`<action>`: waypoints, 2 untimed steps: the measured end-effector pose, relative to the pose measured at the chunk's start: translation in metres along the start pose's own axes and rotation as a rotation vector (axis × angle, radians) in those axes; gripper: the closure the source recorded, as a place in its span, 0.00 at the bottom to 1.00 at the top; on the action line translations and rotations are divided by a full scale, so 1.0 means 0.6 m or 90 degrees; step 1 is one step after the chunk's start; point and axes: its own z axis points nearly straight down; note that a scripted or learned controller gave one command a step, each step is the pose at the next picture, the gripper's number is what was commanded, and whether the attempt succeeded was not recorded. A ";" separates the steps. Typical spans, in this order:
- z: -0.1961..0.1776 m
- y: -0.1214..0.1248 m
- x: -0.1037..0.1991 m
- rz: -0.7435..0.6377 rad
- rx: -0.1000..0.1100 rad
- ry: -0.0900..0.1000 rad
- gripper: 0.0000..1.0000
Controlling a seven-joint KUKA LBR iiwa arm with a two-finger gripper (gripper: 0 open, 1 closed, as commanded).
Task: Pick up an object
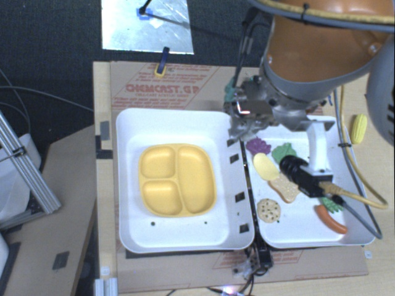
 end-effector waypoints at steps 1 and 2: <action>-0.018 0.001 0.000 -0.003 -0.001 0.000 1.00; 0.226 0.138 -0.061 0.014 0.007 -0.003 1.00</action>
